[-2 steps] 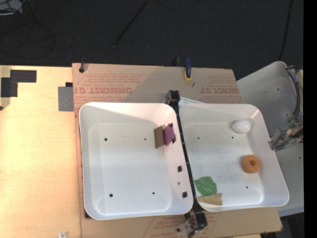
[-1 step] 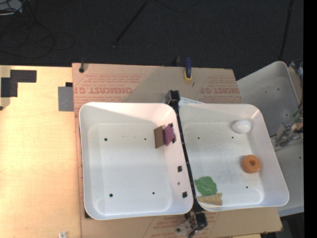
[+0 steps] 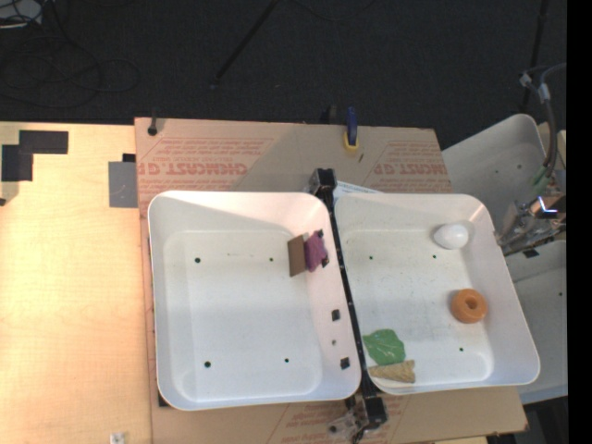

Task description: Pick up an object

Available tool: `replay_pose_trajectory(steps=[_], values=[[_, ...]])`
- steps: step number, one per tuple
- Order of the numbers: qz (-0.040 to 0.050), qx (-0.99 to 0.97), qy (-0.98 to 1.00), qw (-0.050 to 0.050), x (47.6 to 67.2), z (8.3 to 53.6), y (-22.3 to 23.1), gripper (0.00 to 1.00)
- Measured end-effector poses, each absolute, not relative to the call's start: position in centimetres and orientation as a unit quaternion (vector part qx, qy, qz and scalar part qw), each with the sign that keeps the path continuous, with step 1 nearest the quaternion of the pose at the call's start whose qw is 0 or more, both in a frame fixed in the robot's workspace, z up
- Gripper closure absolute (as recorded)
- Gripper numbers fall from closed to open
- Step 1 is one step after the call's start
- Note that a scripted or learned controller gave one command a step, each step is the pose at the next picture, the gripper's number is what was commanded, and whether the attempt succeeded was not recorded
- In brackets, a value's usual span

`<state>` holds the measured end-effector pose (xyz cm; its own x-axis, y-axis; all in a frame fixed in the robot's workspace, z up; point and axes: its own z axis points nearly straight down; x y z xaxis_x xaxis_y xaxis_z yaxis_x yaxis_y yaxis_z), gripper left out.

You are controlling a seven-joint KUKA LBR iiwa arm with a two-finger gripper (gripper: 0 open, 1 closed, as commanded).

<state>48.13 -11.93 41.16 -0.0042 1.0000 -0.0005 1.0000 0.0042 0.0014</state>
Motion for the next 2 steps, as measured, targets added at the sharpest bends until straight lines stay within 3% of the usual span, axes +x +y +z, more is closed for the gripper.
replay_pose_trajectory(steps=[1,2], values=[[-0.0004,0.710,0.704,0.004,47.5,47.6,-21.9,1.00],[-0.0015,0.705,0.709,-0.003,51.4,40.2,-15.9,1.00]])
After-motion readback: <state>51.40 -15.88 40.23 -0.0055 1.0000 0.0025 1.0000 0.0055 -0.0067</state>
